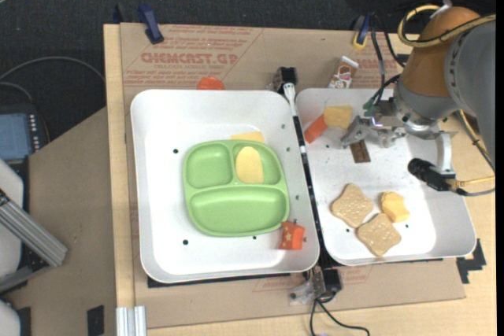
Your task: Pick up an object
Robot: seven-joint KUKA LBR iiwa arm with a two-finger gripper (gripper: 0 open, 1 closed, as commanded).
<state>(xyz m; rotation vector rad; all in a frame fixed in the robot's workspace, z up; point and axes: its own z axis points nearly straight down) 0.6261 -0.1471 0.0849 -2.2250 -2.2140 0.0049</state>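
My gripper [358,142] hangs low over the upper middle of the right bin [441,236], on the grey arm with the orange band [433,59]. A small brown piece [361,153] lies right under its tip. Just to its left are a yellow cheese block [339,116] and an orange wedge [315,129]. Nearer the front of this bin lie two toast slices [351,205] [379,234] and a yellow chunk [394,207].
The left bin [157,169] holds a green divided plate [235,201] with a yellow item [249,164] in one compartment. A pale yellow piece [248,138] lies behind the plate and a red block [292,235] sits at its front right. A small carton [343,73] stands behind the bins.
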